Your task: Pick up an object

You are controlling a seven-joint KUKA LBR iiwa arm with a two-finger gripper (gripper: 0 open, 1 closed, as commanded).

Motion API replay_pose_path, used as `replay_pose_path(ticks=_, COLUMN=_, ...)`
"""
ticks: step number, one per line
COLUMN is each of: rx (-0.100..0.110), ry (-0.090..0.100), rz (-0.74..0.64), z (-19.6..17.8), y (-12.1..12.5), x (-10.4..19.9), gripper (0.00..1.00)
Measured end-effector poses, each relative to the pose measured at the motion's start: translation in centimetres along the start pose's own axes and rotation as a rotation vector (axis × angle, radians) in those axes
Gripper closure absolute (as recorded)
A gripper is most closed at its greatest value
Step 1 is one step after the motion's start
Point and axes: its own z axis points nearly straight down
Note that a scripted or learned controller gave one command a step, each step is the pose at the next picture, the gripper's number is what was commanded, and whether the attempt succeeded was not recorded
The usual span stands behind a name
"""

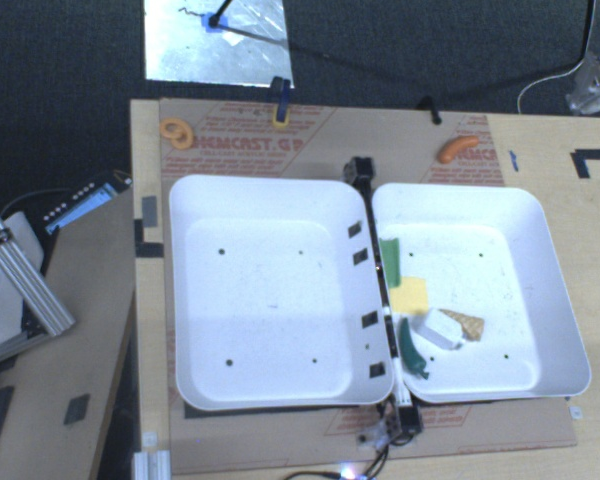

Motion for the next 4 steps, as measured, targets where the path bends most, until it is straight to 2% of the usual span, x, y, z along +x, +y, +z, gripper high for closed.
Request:
replay_pose_path(ticks=1, rx=0.007, ry=0.002, rz=0.001, z=-0.6, y=-8.5, x=2.4, gripper=1.0)
replay_pose_path(ticks=2, rx=0.001, ry=-0.006, rz=0.013, z=-4.2, y=-6.1, x=-7.9, gripper=1.0)
replay_pose_path(ticks=3, rx=0.019, ry=0.005, rz=0.001, z=9.0, y=-9.4, x=-3.4, gripper=1.0)
replay_pose_path(ticks=4, rx=-0.001, ry=0.0, rz=-0.004, z=3.3, y=-5.6, x=1.6, gripper=1.0)
